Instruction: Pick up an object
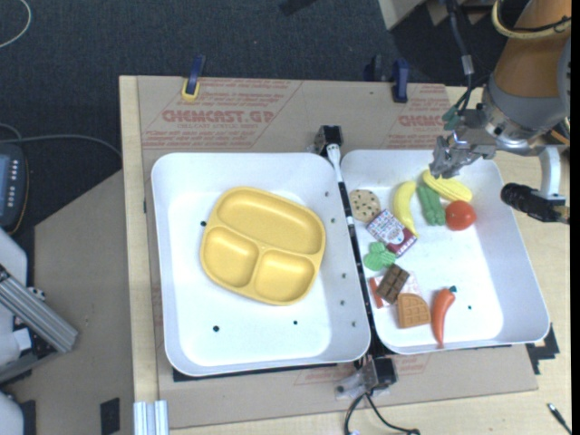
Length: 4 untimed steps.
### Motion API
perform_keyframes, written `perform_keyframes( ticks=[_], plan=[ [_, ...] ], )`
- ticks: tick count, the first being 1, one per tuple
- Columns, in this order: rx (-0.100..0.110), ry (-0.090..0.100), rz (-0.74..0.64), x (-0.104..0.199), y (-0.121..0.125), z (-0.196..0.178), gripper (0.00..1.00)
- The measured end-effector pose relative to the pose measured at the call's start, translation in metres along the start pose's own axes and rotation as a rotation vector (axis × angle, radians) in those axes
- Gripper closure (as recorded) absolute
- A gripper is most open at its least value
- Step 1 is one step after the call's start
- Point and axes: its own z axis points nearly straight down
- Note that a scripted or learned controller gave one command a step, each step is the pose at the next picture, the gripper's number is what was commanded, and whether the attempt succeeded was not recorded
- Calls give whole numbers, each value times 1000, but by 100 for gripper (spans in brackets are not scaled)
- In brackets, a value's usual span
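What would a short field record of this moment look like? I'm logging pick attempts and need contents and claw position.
left bin: white shallow bin holding a yellow three-compartment plastic plate
right bin: white shallow bin holding toy foods, including a red tomato, an orange carrot and a brown waffle
claw: claw above the yellow corn cob
grasp: not discernible

floor [136,16]: dark carpet | bench [227,102]: tan board, clamped

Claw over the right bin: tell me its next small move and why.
Probably a short, straight descent. The claw hangs just above the yellow toy at the far end of the right bin, beside the green toy and red tomato. Nothing shows between its tips, so no pick yet.
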Motion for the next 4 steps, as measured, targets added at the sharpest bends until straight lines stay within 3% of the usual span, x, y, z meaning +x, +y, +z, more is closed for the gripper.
perform_keyframes(
  ticks=[3,4],
  plan=[
    [-1,0,-2,170,-51,-17,100],
    [2,-1,1,195,-61,6,100]
  ],
)
